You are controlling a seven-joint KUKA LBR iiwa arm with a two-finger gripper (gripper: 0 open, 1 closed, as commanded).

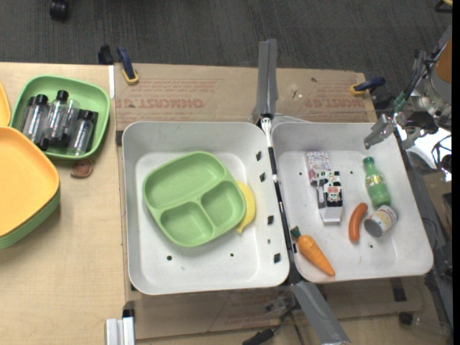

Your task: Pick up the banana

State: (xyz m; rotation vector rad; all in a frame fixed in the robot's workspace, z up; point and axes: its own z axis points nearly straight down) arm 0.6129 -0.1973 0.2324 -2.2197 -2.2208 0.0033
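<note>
The banana (pixel 247 205) lay in the left bin (pixel 136 192), tucked under the green plate (pixel 192 200) at its three o'clock edge. The end effector (pixel 381 129) hovered at the right bin's one o'clock corner, its spread unreadable; approaching from the banana's exposed side seemed wisest.

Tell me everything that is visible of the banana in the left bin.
The banana is yellow and looks smooth, perhaps plastic. A curved strip of it shows along the right edge of the green divided plate, which covers the rest. It lies flat on the floor of the left bin, bending from upper right down to a lower tip near the plate's bottom right corner. It touches the plate. The gripper is far off, at the right bin's upper right corner.
</note>
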